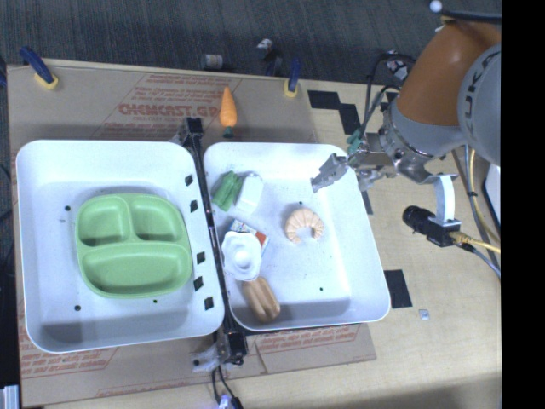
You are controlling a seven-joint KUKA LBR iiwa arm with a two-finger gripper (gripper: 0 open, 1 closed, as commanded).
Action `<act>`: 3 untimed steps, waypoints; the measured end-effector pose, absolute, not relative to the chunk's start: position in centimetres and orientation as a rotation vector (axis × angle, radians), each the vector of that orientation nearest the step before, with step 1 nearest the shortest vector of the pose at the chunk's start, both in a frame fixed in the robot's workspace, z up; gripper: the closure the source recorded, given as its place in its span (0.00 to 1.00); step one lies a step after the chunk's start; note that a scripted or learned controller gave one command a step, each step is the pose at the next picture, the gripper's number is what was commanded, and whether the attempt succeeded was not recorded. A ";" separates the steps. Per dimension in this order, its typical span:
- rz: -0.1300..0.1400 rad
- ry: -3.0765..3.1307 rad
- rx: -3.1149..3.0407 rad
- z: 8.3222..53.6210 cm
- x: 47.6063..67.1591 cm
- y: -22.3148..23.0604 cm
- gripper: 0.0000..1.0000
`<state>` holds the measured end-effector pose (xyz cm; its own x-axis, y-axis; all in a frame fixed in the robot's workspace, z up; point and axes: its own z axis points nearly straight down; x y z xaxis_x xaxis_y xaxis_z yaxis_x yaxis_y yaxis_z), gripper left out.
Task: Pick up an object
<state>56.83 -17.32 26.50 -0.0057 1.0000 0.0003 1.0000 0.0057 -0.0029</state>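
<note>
My gripper [326, 175] hangs over the upper right part of the right bin [362, 254], and nothing shows between its tips. A pink shrimp [304, 225] lies in the bin just below and to the left of it, apart from it. Along the bin's left side lie a green piece [226, 188] beside a white bottle [250, 192], a red and white packet [252, 231], a white cup [241, 256] and a tan bread roll [261, 298].
The left bin [43, 313] holds a green divided plate [132, 245]. An orange carrot [227, 107] lies on the cardboard behind the bins. Blue clamps [38, 66] grip the cardboard's back edge. Bare bench stretches to the right of the bins.
</note>
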 end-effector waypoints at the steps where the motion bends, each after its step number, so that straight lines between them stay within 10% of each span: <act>1: 0.007 -2.223 -2.210 10.2 57.9 -19.3 0.00; 2: 0.006 -2.230 -2.208 11.5 58.0 -19.3 1.00; 3: -0.001 -2.226 -2.218 21.2 51.7 -17.1 1.00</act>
